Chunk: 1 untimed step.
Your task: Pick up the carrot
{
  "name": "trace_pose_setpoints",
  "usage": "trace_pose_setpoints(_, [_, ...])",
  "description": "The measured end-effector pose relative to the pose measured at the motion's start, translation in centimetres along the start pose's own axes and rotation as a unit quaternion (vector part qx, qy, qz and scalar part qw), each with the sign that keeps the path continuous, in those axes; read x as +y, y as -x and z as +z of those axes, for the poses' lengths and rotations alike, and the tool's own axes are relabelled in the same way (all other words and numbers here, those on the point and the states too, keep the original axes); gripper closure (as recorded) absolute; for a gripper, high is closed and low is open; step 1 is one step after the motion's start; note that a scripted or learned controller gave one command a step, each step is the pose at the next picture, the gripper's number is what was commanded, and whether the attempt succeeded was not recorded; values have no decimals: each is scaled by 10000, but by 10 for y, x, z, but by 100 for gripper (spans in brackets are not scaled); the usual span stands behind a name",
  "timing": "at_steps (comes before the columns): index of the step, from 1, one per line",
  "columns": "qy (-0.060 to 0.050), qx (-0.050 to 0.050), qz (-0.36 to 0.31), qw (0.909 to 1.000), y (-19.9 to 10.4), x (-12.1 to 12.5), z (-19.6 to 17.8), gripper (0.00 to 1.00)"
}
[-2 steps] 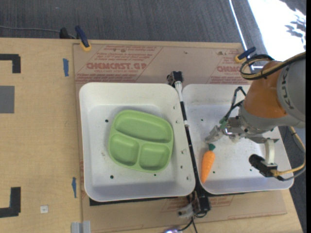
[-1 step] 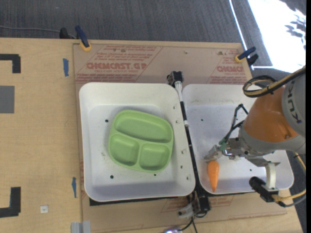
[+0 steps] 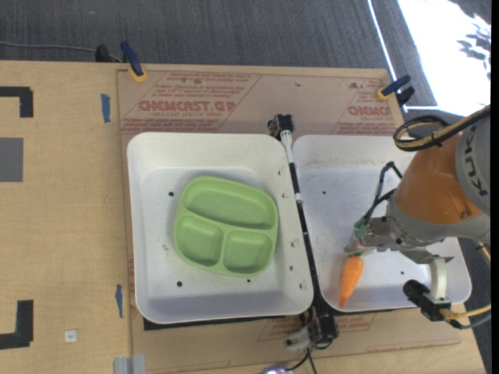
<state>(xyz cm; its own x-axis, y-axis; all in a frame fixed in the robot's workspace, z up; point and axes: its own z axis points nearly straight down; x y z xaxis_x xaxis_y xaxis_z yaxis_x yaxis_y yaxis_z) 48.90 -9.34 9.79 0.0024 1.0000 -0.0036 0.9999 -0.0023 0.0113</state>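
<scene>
Camera view looks down on two white bins: the left bin [image 3: 148, 209] holds a green divided plate [image 3: 224, 226], and the right bin [image 3: 335, 178] holds the carrot [image 3: 351, 279], lying near the front wall at about 7 o'clock of that bin's floor, thick end up toward 12 o'clock and tip toward 6. The gripper [image 3: 366, 244] sits right at the carrot's thick end, at its 1 o'clock, touching or nearly so; whether it is apart or together I cannot tell, as the wrist covers it. To do the grasp well, I judge the tool should centre over the carrot's middle, closing across its narrow width, clear of the front wall.
</scene>
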Motion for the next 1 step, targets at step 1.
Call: trace_pose_setpoints(1, [-53, 23, -21, 10000, -65, -8, -87, 100])
